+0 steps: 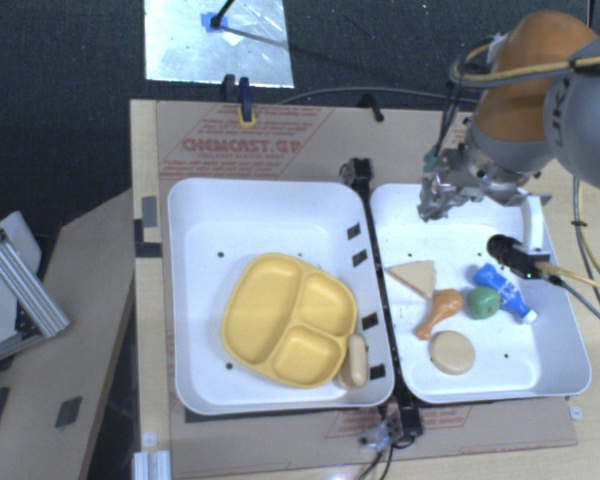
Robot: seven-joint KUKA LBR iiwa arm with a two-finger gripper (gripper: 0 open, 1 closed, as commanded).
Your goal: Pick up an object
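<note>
Camera view, claw (pixel 437 200) above, wedge (pixel 412 276) below

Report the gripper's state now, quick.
Gripper: above the right white bin's far end, nothing seen between its fingers; open or shut cannot be told.

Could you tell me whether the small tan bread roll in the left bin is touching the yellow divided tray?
Touching. The camera view shows the bread roll pressed against the yellow divided tray at its lower right corner, with no white bin floor visible between them.
</note>
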